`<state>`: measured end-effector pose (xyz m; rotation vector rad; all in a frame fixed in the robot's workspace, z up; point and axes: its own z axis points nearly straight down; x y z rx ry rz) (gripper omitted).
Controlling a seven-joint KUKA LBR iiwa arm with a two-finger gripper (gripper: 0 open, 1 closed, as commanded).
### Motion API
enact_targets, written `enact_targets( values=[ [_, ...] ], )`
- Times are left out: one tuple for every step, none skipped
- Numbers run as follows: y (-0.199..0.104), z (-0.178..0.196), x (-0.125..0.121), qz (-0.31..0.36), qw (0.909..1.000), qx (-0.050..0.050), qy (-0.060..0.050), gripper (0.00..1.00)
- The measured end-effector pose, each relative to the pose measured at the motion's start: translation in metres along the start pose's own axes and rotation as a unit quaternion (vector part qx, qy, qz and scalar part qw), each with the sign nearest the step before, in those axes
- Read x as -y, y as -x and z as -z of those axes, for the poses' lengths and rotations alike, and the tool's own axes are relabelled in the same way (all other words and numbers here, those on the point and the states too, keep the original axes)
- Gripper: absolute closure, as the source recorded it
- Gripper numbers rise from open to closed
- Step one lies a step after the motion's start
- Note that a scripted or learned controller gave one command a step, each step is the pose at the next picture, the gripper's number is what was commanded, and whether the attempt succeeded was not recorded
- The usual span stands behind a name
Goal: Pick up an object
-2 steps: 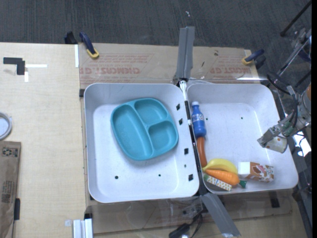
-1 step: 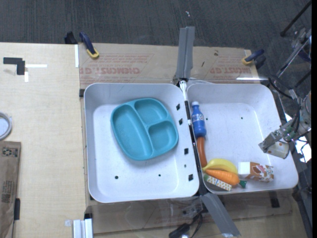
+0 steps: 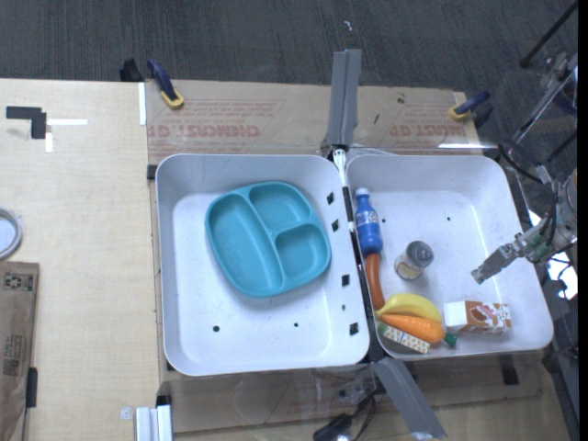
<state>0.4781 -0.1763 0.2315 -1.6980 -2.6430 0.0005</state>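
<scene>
**Pincer low over the right bin's outer edge, goods bunched along the divider**

The pincer (image 3: 487, 269) reaches in from the right and hangs over the right-hand side of the right bin (image 3: 478, 177), its grey tip slanting down and to the left. Whether its fingers stand apart or together I cannot tell, as the tip reads as one narrow grey shape. Nothing shows between them.

Nearest to it, below and a little left, a small carton (image 3: 478, 317) with a white end and a red-brown printed face lies on its side near the bin's front wall. Left of the pincer, towards the middle of the bin, stands a small jar (image 3: 415, 258) with a dark round lid, apart from the rest.

Further left, along the divider, a bottle (image 3: 367, 223) with a blue label and white cap lies lengthwise, cap pointing to the far side. A slim orange-red piece (image 3: 375, 281) continues the line just below it. At the front left corner a banana (image 3: 411, 304) lies across a carrot (image 3: 413, 324), with a flat patterned packet (image 3: 404, 340) just under them.

The left bin (image 3: 179, 274) holds a teal divided plate (image 3: 268, 238) with three compartments, set near its middle.

Both bins sit on a worktop (image 3: 73, 200) of pale wood, with brown printed cardboard (image 3: 239, 118) behind them held by clamps (image 3: 165, 85).
</scene>
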Motion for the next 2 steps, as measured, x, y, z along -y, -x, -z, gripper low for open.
enact_targets(
  values=[
    [0.0007, 0.0084, -0.0008, 0.0, 1.0, 0.0, 0.0, 1.0],
    [0.0006, 0.0084, -0.0008, 0.0, 1.0, 0.0, 0.0, 0.0]
  ],
)
